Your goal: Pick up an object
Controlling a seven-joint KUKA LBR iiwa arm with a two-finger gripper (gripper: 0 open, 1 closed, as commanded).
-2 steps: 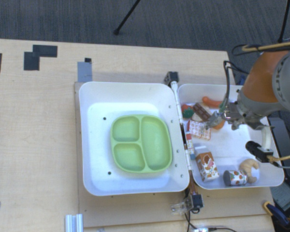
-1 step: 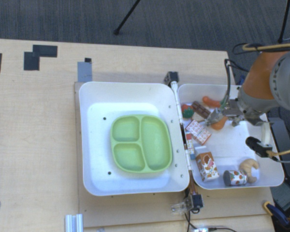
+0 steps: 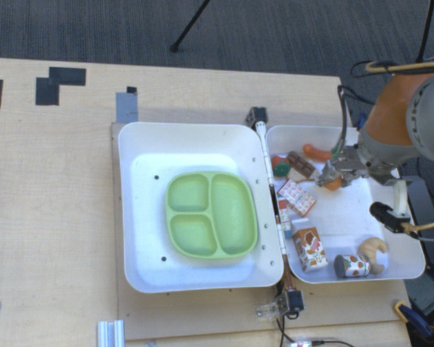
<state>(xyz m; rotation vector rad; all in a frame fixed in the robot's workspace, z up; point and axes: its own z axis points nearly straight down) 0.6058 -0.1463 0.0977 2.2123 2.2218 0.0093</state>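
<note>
A metal two-finger gripper (image 3: 331, 173) hangs low in the right white bin (image 3: 401, 270), over a small orange object (image 3: 333, 183); how far it is open cannot be told. Around it lie a brown bar (image 3: 300, 165), patterned cartons (image 3: 296, 197), a can (image 3: 351, 266). The left bin (image 3: 141, 194) holds a glossy green three-compartment plate (image 3: 210, 215)

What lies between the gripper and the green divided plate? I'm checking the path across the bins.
In the camera view, between the gripper and the green divided plate lie a brown bar, a green toy, a red-and-white packet and the bins' adjoining rims.
</note>
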